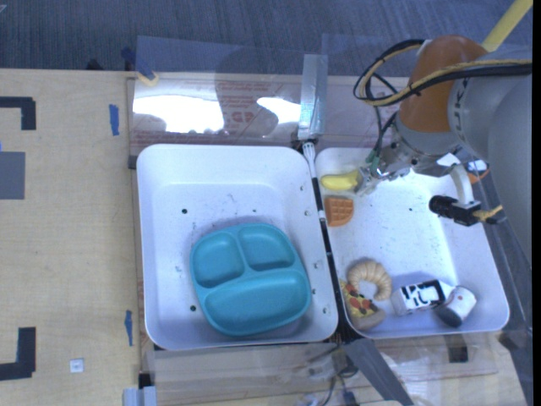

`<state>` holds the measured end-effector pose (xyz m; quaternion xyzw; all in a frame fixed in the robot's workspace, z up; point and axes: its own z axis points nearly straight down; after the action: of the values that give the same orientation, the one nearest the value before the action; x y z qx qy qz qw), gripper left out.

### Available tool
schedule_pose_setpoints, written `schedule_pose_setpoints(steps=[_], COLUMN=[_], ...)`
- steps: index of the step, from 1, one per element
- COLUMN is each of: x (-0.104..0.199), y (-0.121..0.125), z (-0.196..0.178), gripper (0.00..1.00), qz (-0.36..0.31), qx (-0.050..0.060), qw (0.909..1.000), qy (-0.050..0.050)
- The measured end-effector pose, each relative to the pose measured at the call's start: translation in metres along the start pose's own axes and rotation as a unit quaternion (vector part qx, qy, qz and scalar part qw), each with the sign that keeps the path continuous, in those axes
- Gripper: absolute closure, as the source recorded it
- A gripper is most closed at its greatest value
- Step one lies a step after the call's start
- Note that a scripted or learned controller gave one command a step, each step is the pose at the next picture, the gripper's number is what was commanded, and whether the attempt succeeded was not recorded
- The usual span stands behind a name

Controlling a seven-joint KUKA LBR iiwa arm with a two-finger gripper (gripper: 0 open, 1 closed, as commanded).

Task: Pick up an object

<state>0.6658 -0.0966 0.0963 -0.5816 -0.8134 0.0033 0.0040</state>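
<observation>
A robotics lab: a light wooden bench [59, 252] marked with blue tape [113, 118] carries two white bins [161, 184] of toy food, a cabled grey arm [473, 100] reaching over the right bin, blue carpet [211, 7] beyond.

No legible text, brand, or number is present. The small white-and-black object [421, 295] in the right bin [499, 299] carries black markings that resemble characters, but they are too blurred to read.
</observation>
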Motion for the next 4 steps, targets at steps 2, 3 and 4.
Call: schedule_pose_setpoints(steps=[2, 3, 4], x=[-0.017, 0.034, 0.011], y=[-0.091, -0.132, -0.063], z=[-0.041, 0.009, 0.005], gripper=[0.0, 0.0, 0.0], qz=[-0.011, -0.067, -0.001], qx=[-0.007, -0.009, -0.006], qw=[0.9999, 0.9977, 1.0], qy=[-0.004, -0.004, -0.002])
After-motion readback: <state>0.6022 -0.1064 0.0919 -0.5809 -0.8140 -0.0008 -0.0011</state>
